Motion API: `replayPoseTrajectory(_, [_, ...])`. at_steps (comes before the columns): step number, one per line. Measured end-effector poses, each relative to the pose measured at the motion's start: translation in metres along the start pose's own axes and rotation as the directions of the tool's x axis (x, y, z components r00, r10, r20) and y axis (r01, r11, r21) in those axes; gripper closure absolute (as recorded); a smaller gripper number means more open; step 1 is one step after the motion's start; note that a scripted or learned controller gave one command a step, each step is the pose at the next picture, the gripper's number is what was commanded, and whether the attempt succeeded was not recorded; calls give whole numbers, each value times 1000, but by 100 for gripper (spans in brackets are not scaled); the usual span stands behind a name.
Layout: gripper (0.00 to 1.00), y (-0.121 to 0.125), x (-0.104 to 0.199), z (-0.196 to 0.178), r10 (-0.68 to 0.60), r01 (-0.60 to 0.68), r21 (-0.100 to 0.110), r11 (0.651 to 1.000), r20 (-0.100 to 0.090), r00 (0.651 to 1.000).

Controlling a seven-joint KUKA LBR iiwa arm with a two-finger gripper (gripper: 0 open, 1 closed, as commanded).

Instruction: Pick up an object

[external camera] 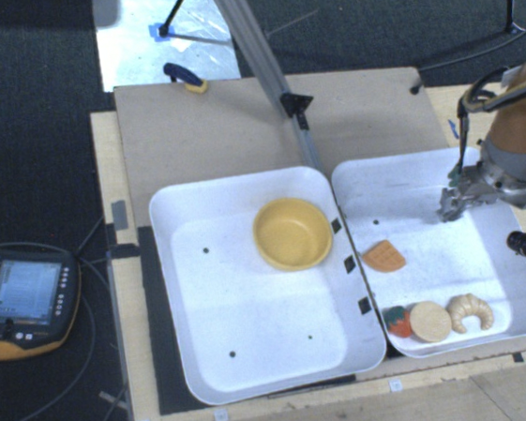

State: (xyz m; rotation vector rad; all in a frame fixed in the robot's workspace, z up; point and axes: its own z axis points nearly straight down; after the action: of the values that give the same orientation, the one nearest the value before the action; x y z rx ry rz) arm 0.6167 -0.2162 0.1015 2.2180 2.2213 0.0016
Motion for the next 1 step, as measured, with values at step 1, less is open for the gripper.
replayPoseTrajectory(1, [100,2,0,-43,1,-1,-2,1000,0,1000])
